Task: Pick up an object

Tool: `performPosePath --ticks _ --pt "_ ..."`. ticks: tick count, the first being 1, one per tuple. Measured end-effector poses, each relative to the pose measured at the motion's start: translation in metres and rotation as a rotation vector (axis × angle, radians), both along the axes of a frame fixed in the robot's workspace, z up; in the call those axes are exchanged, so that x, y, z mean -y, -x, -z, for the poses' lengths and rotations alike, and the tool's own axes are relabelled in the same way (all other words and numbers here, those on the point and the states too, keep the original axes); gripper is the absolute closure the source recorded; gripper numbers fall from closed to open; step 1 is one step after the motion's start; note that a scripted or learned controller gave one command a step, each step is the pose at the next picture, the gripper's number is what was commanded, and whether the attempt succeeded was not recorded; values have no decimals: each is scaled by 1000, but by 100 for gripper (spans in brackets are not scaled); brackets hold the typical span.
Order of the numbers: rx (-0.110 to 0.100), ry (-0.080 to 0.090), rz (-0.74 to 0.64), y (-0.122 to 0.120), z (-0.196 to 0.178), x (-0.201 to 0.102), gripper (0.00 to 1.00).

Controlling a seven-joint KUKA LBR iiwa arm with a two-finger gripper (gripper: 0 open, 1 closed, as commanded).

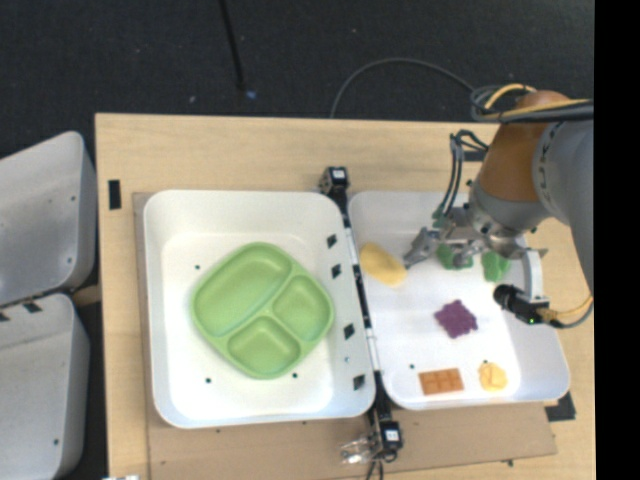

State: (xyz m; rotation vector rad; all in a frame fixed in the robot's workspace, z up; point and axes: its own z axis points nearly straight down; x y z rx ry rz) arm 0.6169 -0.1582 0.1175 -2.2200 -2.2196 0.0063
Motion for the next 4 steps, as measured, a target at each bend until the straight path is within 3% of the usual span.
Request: performPosePath --ticks 1,4 --pt "6 1 1 -2 -13 1 100" --pt "9 0 -4 0 -165 2 100"
